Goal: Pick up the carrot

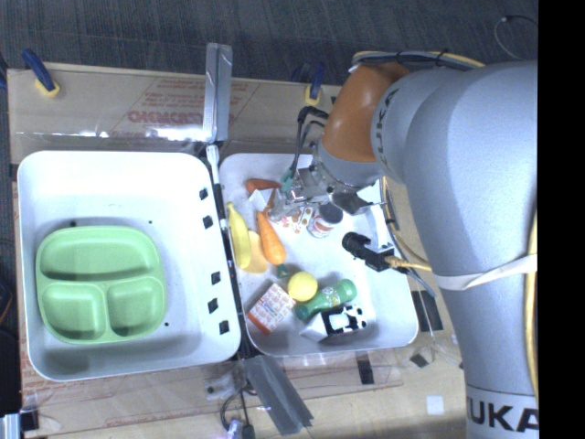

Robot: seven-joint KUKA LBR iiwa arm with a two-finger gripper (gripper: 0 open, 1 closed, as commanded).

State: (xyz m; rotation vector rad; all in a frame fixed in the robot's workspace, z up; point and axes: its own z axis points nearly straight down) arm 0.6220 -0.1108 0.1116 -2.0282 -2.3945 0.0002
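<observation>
1. Orange and tapered, the carrot lies in the right bin, just right of frame centre, touching a banana on its left.
2. End effector hangs just up and right of the carrot; whether it is open or closed, I cannot tell.
3. Judged step: approach, carrot not yet gripped.
4. Next move calls for shifting down-left over the carrot and clearing the banana.

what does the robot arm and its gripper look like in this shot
The arm is thick, rounded and light grey, with an orange band above the wrist. Part of the black KUKA lettering shows low on its body. Thin dark cables loop beside the orange section. The gripper is a small cluster of metal and dark parts with red details.
</observation>
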